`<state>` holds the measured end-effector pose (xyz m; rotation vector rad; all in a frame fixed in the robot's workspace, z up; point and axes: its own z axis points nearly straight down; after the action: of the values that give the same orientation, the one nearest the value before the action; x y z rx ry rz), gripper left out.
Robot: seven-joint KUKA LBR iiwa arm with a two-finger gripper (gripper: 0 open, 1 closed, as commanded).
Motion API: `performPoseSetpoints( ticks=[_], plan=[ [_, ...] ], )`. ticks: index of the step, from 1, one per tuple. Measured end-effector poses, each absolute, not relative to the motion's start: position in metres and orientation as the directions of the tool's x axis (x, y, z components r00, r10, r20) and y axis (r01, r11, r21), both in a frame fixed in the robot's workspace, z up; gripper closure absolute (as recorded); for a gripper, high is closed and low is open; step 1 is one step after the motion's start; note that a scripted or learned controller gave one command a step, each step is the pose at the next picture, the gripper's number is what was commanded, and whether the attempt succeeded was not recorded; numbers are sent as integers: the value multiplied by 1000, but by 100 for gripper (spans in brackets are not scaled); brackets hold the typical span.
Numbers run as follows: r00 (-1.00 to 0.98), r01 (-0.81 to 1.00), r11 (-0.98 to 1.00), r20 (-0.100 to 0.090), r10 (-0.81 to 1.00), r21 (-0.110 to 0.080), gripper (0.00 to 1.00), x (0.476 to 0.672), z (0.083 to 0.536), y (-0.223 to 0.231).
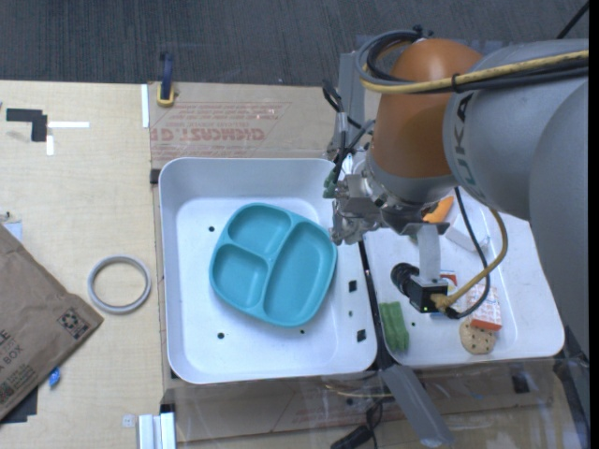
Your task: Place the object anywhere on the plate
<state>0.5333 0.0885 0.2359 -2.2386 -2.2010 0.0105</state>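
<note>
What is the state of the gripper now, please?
Gripper: cannot be told; it is at the right edge of the plate.
</note>
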Motion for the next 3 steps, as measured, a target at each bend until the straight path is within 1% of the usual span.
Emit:
performPoseSetpoints(
  ticks=[1,2,3],
  plan=[
    [-396,918,396,0,918,-9,100,476,197,139],
    [-409,913,409,-1,913,-5,100,599,227,76],
    [-492,870,492,1,870,-6,100,531,250,34]
  ],
)
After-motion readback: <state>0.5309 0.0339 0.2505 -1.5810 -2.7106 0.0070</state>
